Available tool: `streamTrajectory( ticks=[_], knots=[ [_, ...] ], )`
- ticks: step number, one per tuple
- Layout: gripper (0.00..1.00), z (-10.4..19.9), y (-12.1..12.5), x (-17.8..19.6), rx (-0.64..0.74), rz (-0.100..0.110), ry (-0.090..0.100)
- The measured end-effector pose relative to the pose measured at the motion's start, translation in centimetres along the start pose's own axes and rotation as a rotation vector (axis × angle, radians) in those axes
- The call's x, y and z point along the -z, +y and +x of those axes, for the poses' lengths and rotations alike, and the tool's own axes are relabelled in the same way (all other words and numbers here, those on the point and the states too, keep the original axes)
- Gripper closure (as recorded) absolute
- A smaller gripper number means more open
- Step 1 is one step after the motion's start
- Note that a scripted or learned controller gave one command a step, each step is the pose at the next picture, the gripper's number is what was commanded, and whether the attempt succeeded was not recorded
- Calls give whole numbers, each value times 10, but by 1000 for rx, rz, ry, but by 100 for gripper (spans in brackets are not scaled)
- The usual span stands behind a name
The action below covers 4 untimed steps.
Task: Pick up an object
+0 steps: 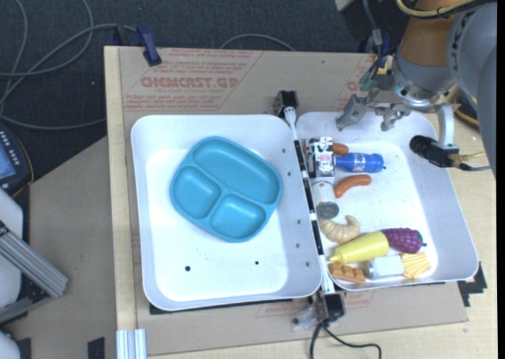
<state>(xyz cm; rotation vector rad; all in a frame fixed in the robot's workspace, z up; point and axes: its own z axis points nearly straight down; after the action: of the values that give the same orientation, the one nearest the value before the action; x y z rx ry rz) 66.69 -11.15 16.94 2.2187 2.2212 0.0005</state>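
Nothing is picked yet: gripper hangs with fingers spread and empty above the right bin's far edge, while bottle, sausage and other toys lie along its left side.

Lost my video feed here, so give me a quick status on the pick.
Gripper open, holding nothing, over right bin's far edge. Toy food piled near bin's front-left: blue bottle, sausage, yellow bottle. Nothing blocking.
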Motion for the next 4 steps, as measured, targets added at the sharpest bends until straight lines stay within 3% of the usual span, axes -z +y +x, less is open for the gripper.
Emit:
streamTrajectory(
  ticks=[1, 2, 3, 4],
  knots=[
    [0, 2, -48, -54, -1, -8, -3],
    [0, -55, -145, -86, -9, 11, 3],
    [0, -25, -79, -84, 4, -3, 1],
    [100, -26, -81, -74, 0, -2, 0]
  ],
)
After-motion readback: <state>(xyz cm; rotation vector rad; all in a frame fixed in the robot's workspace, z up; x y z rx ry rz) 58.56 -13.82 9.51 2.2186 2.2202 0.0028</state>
